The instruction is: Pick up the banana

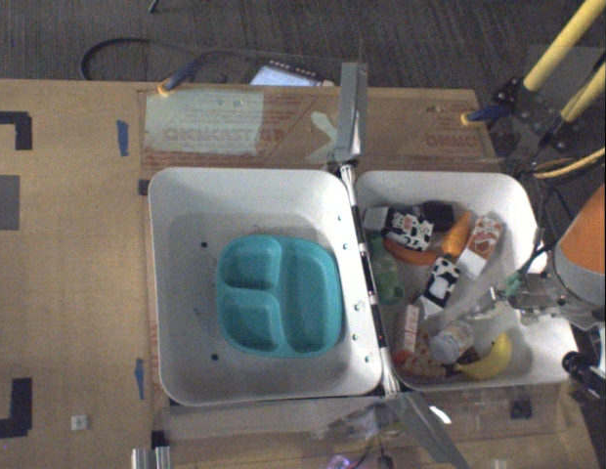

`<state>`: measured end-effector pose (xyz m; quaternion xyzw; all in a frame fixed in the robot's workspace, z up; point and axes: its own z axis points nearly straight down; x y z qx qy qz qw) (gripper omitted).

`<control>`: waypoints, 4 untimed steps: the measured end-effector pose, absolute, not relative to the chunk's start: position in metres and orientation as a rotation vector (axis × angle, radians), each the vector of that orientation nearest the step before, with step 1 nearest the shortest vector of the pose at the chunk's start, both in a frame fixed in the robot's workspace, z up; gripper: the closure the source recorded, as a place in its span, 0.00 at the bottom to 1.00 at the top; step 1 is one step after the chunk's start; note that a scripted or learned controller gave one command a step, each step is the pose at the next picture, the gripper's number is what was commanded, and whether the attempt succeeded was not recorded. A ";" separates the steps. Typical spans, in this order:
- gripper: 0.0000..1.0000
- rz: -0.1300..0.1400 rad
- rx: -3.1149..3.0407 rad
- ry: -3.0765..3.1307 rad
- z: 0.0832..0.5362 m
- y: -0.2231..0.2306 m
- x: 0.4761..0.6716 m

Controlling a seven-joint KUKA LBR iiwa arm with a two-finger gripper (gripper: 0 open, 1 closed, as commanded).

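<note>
You have one banana (491, 358), at the near right of the right bin (523, 198), touching a clear bottle (452, 341) on its left. Two cow-print cartons (409, 229) lie farther back. One teal tray (280, 297) occupies the left bin (186, 198). Gripper (505, 293) hangs just above the banana; grip state: cannot tell.

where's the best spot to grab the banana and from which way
Probably the banana's exposed right half, coming straight down from above with the fingers across its narrow width. Its left end tucks against the clear bottle, and the bin wall sits close on the right, so a sideways approach looks cramped.
</note>
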<state>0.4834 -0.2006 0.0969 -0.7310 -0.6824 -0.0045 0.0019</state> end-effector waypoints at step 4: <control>0.00 -0.025 -2.187 -2.238 0.090 -0.209 0.485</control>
